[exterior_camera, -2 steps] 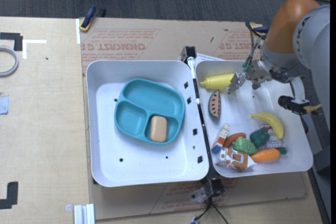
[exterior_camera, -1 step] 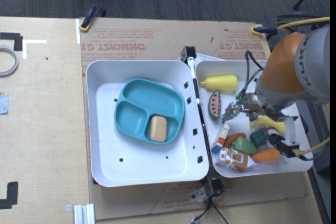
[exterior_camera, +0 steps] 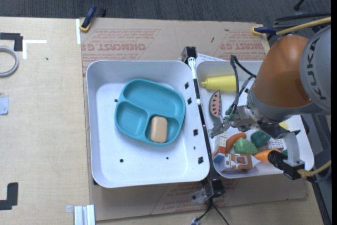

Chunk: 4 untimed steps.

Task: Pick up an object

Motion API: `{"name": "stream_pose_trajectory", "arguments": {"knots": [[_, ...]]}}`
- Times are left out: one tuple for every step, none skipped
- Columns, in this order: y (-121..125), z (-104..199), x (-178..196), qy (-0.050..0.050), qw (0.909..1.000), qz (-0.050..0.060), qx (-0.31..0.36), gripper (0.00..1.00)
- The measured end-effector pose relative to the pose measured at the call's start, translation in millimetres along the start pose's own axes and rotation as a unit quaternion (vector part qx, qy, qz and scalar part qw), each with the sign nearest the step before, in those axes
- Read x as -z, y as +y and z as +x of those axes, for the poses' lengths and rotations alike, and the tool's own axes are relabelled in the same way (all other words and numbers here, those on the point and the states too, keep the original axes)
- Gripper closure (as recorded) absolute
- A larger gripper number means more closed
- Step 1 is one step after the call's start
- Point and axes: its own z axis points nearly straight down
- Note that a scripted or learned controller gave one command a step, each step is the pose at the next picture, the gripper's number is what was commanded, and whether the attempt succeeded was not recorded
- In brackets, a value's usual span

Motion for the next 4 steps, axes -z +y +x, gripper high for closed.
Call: {"name": "stream_pose_trajectory", "arguments": {"knots": [[5, -17, 0, 0.000, 0.9990, -0.001, 0.045, 0.00], [0, -5, 0, 0.000, 0.9635, -0.001, 0.268, 0.00], [0, -5, 0, 0.000, 0.9634, -0.001, 0.268, 0.00], [0, -5, 0, 0.000, 0.9634, -0.001, 0.268, 0.00]]}}
